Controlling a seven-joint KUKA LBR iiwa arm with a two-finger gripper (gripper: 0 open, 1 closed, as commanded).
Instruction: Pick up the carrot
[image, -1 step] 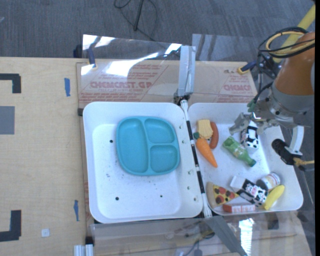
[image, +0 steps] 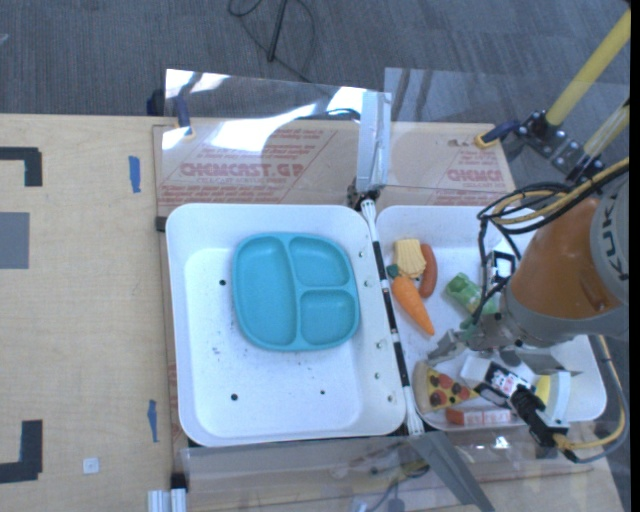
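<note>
The carrot (image: 411, 303) lies in the right bin (image: 590, 395), in its left part, close to the wall that divides the two bins. It lies slanted, with the thick end up-left and the thin end pointing down-right. Just above it sits a yellow block (image: 409, 256), touching or almost touching the carrot's thick end, and beside that a red sausage (image: 429, 270) stands nearly upright in the view. A green item (image: 462, 290) rests a little to the right of them.

The arm (image: 560, 270) comes in from the right and hangs over the right bin. The pincer (image: 470, 342) is below and to the right of the carrot, near it but apart from it — nothing is seen between its fingers, and how wide they stand I cannot tell. Just under the pincer lies a pizza slice (image: 447, 390) with coloured toppings, at the lower edge of the bin.

In the left bin (image: 200, 300) rests a teal plate (image: 296, 291) with three compartments — it lies in the upper middle. Both bins stand on the wooden tabletop (image: 80, 300).
</note>
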